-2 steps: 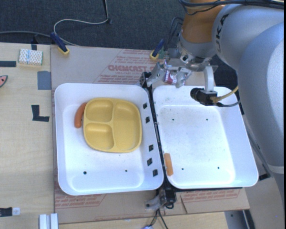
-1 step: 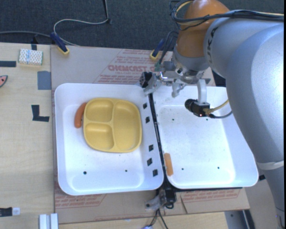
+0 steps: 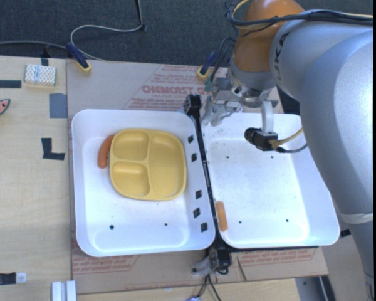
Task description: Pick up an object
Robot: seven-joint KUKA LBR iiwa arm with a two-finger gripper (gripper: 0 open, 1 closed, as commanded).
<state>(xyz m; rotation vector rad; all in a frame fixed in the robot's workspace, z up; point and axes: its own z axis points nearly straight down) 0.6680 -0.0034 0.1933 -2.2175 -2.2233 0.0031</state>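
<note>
**Desk:** What are you looking at, operator, at this bench?

**Caption:** You are looking down on two shallow white plastic bins sitting side by side on a sheet of printed brown cardboard [image 3: 169, 93]. The left bin [image 3: 94, 231] is holding a yellow divided plastic plate [image 3: 148, 164], three compartments facing up, and an orange carrot-shaped toy [image 3: 103, 152] is lying just beside the plate's left edge, partly tucked under it.

**Desk:** And the right bin?

**Caption:** The right bin [image 3: 282, 187] is carrying a second small orange piece [image 3: 221, 215], which is lying against its left wall, near the front corner.

**Desk:** Where is the arm standing?

**Caption:** The grey arm with the orange band [image 3: 266, 11] is reaching in from your right and hanging over the back left corner of the right bin. Its two-finger gripper [image 3: 216, 113] is hovering near the divider between the bins, well apart from both orange pieces and from the plate.

**Desk:** Are the fingers clenching anything?

**Caption:** You are seeing nothing between them; whether they are spread or closed cannot be told, as the metal parts are blurring together at this angle.

**Desk:** Anything beyond the bins?

**Caption:** A small patterned block [image 3: 40, 75] is resting on the pale wooden bench [image 3: 25, 193] at far left, and black cables [image 3: 106, 30] are trailing across the dark floor behind.
</note>
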